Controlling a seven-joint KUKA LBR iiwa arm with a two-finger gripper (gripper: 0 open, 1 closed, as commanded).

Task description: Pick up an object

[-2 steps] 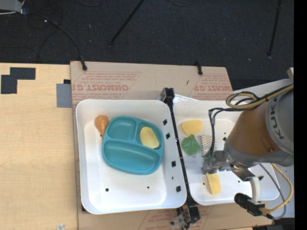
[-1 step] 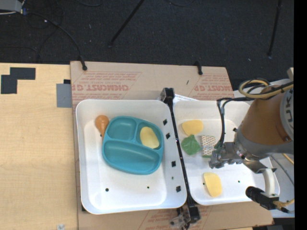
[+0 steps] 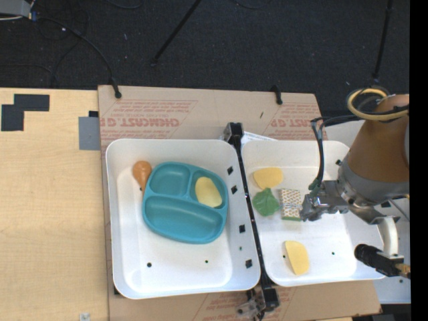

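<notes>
From above, the gripper sits low in the right bin, right beside a patterned block and a green piece. I cannot tell how its fingers stand. The left bin holds a teal tray.

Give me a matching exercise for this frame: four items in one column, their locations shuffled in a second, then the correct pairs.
Items:
1. yellow oval piece inside the teal divided plastic tray
2. orange pear-shaped piece
3. green lumpy piece
4. yellow wedge-shaped piece

Places:
A. right bin, near its front edge
B. left bin, against the tray's left rim
C. tray's upper right compartment
D. right bin, beside a patterned block next to the gripper

Pairs: 1-C, 2-B, 3-D, 4-A
</notes>
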